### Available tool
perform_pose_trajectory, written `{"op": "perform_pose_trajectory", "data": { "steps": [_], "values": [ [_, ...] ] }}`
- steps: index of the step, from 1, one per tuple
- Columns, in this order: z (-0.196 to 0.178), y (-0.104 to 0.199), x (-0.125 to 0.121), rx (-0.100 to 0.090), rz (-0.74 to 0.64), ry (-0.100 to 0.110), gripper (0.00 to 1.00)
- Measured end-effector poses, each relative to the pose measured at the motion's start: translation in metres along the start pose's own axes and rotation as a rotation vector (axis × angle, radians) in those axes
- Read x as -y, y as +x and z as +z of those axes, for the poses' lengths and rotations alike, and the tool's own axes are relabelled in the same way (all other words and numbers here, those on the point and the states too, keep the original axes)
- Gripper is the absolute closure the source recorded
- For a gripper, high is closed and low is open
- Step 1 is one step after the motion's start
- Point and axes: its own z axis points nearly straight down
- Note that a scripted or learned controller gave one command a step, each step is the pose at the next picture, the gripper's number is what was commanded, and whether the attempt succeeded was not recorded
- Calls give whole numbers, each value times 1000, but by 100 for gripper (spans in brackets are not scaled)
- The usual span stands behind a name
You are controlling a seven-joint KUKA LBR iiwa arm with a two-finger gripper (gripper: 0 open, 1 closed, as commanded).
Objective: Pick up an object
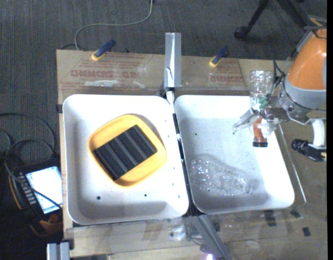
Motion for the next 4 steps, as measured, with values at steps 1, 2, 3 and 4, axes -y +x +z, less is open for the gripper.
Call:
{"op": "perform_pose_trajectory", "data": {
  "steps": [1,2,3,4],
  "values": [
    [0,0,0,0,0,-1,0],
    [89,-23,-51,-11,-96,0,0],
    [105,-22,-61,-13,-160,-5,0],
    [96,-21,-61,-11,-162,-5,100]
  ]
}}
